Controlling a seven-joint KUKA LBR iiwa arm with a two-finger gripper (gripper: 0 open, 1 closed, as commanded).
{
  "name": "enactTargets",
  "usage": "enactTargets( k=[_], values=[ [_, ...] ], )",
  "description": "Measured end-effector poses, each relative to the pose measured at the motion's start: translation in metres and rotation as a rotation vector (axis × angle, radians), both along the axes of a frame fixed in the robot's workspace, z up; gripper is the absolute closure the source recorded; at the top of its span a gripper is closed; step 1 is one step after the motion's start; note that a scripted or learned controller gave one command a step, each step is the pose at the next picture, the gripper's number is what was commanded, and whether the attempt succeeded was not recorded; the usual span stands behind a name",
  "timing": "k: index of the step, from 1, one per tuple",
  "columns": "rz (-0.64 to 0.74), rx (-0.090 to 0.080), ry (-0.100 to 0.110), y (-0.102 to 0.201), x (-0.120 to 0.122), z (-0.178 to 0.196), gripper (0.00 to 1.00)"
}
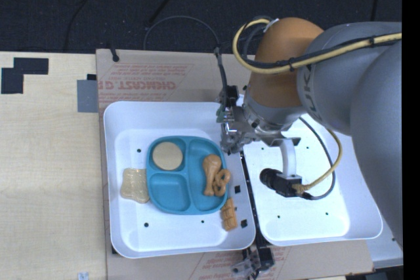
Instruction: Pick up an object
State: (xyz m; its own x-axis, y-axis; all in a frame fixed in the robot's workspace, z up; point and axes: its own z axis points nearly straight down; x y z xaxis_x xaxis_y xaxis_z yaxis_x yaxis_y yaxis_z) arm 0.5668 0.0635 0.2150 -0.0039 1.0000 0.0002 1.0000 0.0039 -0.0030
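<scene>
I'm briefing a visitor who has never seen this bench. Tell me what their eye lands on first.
The big grey arm with its orange band fills the right side, reaching over the seam between the two white bins. Next comes the bright blue divided tray in the left bin, with a round tan disc in one compartment and a pretzel-like piece in another. A pale toast-like piece lies beside the tray's left edge.

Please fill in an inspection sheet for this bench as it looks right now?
Surface: two white bins side by side, left bin and right bin, on a cardboard sheet.
Job's things: blue tray in the left bin, holding a round cracker and a pretzel piece; pale piece left of the tray; small brown piece beside its right edge.
Clutter: nothing seen.
Grippers: gripper above the bins' shared edge.
Cables: yellow hose on the arm.
Surroundings: dark floor behind.
</scene>
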Motion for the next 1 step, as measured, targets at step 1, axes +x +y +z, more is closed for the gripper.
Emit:
enactTargets(
  k=[1],
  values=[
    [0.0, 0.001, 0.001, 0.0468, -0.0032, -0.004, 1.0]
  ],
)
